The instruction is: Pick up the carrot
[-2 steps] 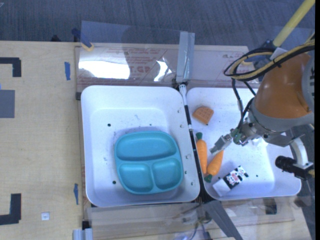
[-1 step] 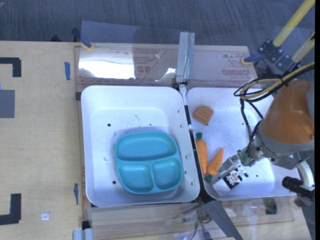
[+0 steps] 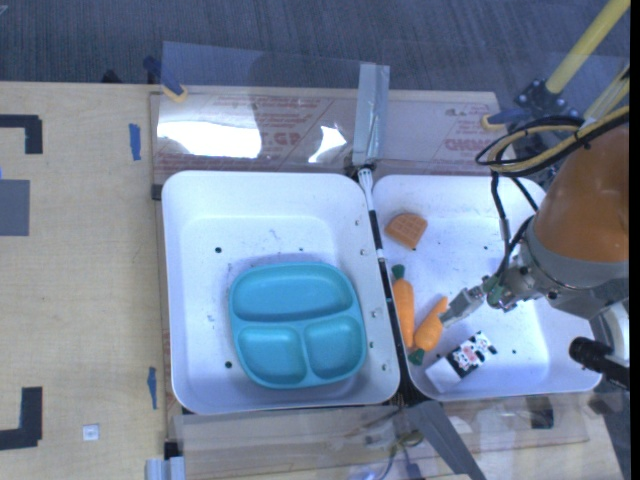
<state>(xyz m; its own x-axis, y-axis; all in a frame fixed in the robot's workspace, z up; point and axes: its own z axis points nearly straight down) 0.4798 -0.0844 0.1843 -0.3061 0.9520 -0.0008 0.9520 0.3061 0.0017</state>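
Desk [image 3: 70,268]: you see a pale wooden top carrying two shallow white bins side by side, with black markings and blue tape pieces toward its left
Left bin [image 3: 190,208]: it holds one item, a teal divided tray
Right bin [image 3: 520,363]: it holds the food toys and the arm's working end
Arm [image 3: 590,218]: you see it reach in from the right, its orange band over the right bin's far right side, with black cables looping above it
Teal divided tray [image 3: 297,323]: three compartments, lying flat in the left bin's lower middle
Gripper [image 3: 462,305]: low over the middle of the right bin, pointing left; its tip is just beside the upper end of the second carrot; you cannot tell how far its fingers are parted, and nothing is seen between them
Carrot [image 3: 403,310]: lies lengthwise near the right bin's left wall, green top toward the back
Second carrot [image 3: 430,325]: tilted, just right of the first, the two near each other at their lower ends
Bread-coloured piece [image 3: 406,229]: near the bin's back left, well apart from the gripper
Black-and-white toy [image 3: 470,354]: near the front, below the gripper
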